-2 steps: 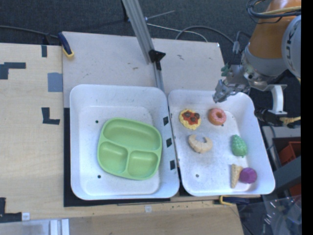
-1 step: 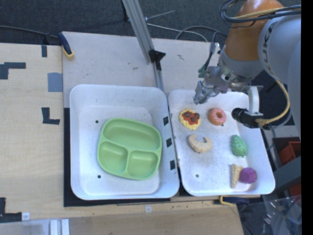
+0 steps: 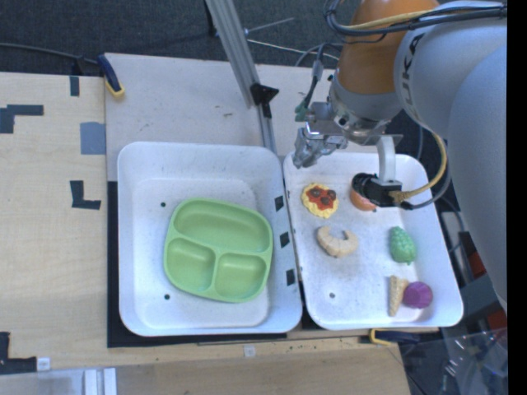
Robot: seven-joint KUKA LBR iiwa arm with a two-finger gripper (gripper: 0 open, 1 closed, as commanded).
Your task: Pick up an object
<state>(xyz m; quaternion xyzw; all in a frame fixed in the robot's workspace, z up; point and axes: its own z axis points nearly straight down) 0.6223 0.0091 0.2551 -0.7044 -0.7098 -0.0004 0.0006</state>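
Two white bins sat side by side mid-frame: left bin (image 3: 132, 220) and right bin (image 3: 436, 303), touching along a shared middle edge with small black marks on it. The left bin held one thing, a green divided plate (image 3: 218, 249) with three compartments, lying flat in the bin's center-right. The right bin held five toy food items: a pizza slice (image 3: 319, 200) at upper left of that bin, a bagel piece (image 3: 337, 241) just below it, a green veggie (image 3: 402, 245) to the right of the bagel, a purple ice cream cone (image 3: 409, 295) at lower right, and an orange-red fruit (image 3: 361, 197) right of the pizza, partly covered by a black fitting (image 3: 377, 189) with a yellow cable. All five were apart from one another, none stacked. The arm (image 3: 428, 48) came in from the upper right, its orange band over the right bin's top edge. The gripper (image 3: 308, 153) hung at the upper left corner of the right bin, just above the pizza in the frame and not touching it as far as could be seen; whether it was released or clenched could not be told, too small and dark, and nothing was seen in it. A slanted metal pole (image 3: 235, 35) ran from top center down to the bins' shared top edge, just left of the gripper. One blue-yellow clamp (image 3: 111, 76) sat at upper left on the grey board. Black and grey tape marks (image 3: 82, 194) were on the wooden bench at far left.
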